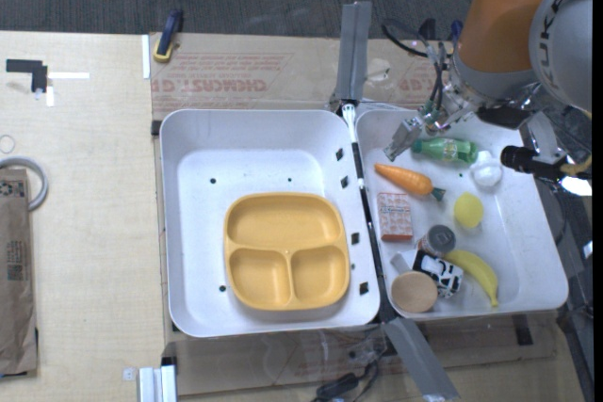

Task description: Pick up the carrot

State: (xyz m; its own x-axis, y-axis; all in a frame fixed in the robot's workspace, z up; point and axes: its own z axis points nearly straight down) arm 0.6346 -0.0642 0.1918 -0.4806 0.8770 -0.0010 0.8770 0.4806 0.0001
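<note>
The carrot (403, 179) lies in the right bin (542, 231), orange, with its green end pointing right and down. It rests near the bin's left wall, between a green bottle (446, 149) above and a red box (395, 215) below. My gripper (405, 138) hangs low over the bin's upper left part, just above the carrot's left end and beside the bottle's cap end. Nothing shows held in it. The grey arm with its orange band (504, 9) reaches in from the upper right.
The right bin also holds a white cap (486, 172), a lemon (468, 211), a banana (477, 273), a small can (439, 238), a black-and-white item (439, 274) and a tan round lid (414, 292). A yellow divided plate (285, 251) sits in the left bin (188, 202).
</note>
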